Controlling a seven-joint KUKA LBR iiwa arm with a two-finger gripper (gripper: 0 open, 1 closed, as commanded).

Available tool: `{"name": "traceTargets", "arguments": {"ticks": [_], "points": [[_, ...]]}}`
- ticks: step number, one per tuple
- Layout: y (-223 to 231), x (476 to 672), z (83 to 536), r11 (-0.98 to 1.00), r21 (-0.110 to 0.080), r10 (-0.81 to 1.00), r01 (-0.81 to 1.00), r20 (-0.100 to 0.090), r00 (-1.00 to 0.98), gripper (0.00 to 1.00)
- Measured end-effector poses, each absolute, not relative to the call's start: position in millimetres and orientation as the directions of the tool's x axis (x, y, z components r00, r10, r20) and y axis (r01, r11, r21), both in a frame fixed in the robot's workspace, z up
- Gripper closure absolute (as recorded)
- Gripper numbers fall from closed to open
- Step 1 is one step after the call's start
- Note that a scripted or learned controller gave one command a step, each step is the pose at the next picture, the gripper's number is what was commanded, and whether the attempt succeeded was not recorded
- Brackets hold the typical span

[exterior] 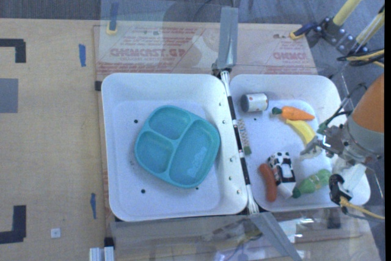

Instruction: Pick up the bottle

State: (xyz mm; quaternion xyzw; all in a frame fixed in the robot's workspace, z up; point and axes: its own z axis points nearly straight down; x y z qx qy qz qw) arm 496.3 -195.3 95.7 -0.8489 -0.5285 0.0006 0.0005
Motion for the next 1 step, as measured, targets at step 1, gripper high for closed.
{"name": "traceTargets", "arguments": {"ticks": [1], "points": [[-202.5, 486.9, 89.6, -0.598, 0.004, 0.801, 0.801, 0.014, 0.598, 0.0]]}}
